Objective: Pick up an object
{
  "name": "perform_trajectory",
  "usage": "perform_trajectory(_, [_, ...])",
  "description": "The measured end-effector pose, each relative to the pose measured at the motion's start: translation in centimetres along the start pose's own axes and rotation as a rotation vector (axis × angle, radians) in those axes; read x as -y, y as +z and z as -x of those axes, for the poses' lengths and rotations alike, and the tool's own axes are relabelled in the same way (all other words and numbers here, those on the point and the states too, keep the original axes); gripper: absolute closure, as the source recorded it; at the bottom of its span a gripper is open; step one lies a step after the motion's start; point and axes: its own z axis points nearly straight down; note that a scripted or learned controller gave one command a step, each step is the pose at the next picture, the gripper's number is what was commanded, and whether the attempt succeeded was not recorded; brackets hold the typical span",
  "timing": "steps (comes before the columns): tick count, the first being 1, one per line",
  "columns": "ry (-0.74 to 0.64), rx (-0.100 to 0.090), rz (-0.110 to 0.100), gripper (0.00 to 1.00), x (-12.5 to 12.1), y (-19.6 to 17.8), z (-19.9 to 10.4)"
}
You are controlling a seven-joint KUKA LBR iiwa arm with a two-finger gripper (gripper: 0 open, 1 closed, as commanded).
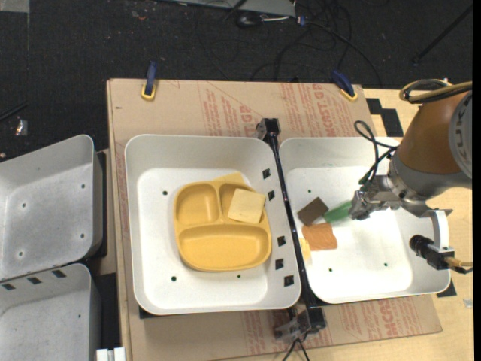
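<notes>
- Gripper (364, 204) hangs low over the right bin (391, 277), in its upper middle, with the grey wrist and the orange band reaching in from the bin's right edge.
- Whether it is open or closed cannot be told from this view, nor whether it has hold of anything.
- Just to its left, toward the divider between the bins, lies a green object (338, 213); its near end meets the gripper's tip, and its long axis runs from there down and left, roughly in line with the reach of the arm.
- Touching the green object's far end is a dark brown block (313, 210), set at a tilt, close to the bin's left wall.
- Just below that block sits an orange-tan flat square (320, 238), also hard against the left wall.
- All three pieces cluster in the left half of the right bin, so the nearest candidate lies left of the gripper, and the move looks like a short descent or a small shift leftward.
- Farther out, in the left bin (150, 277), a yellow divided tray (222, 228) carries a pale yellow block (246, 205) in its upper right compartment, well apart from the gripper.
</notes>
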Motion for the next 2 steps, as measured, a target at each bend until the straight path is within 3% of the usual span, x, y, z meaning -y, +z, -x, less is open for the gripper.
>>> perform_trajectory(2, [-0.004,0.002,0.007,1.0,1.2,-11.1,0.3])
